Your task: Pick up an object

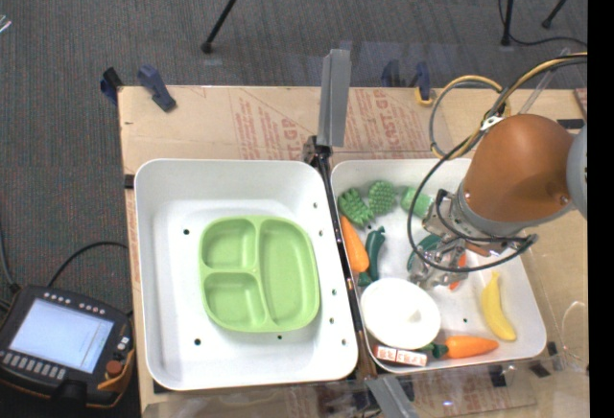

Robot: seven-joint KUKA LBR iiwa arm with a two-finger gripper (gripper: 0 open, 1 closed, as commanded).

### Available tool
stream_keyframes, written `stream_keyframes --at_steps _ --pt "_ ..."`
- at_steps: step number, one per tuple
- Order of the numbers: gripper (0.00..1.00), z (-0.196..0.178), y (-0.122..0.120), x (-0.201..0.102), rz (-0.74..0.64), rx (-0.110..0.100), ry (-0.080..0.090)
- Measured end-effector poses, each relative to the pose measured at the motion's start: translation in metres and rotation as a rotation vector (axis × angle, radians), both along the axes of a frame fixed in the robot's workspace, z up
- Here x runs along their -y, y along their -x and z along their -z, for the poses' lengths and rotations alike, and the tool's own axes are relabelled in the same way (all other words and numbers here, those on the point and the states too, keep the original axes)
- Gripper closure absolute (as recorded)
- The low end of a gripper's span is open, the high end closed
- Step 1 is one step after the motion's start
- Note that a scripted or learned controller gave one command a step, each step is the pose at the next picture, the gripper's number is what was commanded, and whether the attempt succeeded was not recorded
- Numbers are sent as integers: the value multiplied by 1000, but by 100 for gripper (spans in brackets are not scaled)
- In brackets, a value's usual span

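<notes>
The gripper (436,265) reaches down into the right bin (533,311) under the arm's orange band (515,167), and its metal fingers are tangled among cables and shadow, so whether they are spread or pressed together cannot be told from this view; nothing can be seen held between them. Just below and left of it sits a round white bowl (401,313), turned so its pale surface faces up. To the right of the gripper a yellow banana (496,308) lies lengthwise against the bin floor, apart from the fingers. Near the front wall of the bin an orange carrot with a green tip (467,346) lies sideways, and beside it, just under the bowl, is a small white item with red markings (402,356); the marks are too small to read. To the left of the gripper a second orange carrot (355,248) lies along the bin's left wall, with a dark green piece (372,248) beside it. Behind those, toward the back of the bin, sit bumpy green toy vegetables (368,201). The left bin (158,205) holds a light green divided plate (259,273) with three compartments, lying flat. Both bins rest on a brown board (221,119) printed with red triangles and lettering, seen upside down and not clearly legible. A grey upright post (334,100) stands behind the seam between the bins. On the floor at lower left lies a teach pendant (62,341) with a lit pale screen.
</notes>
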State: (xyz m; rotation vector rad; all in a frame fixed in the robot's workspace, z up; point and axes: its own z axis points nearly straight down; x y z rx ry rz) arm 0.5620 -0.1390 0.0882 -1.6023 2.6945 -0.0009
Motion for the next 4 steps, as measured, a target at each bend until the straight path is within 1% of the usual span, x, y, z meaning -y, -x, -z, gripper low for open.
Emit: stream_keyframes --at_steps 1,2,3,4 --pt "0 0 1 0 1 -4 -1" --pt "0 -4 -84 28 8 -2 -2" --pt "0 1 -16 67 19 -7 -3" --pt "0 0 -85 66 -24 -2 -7"
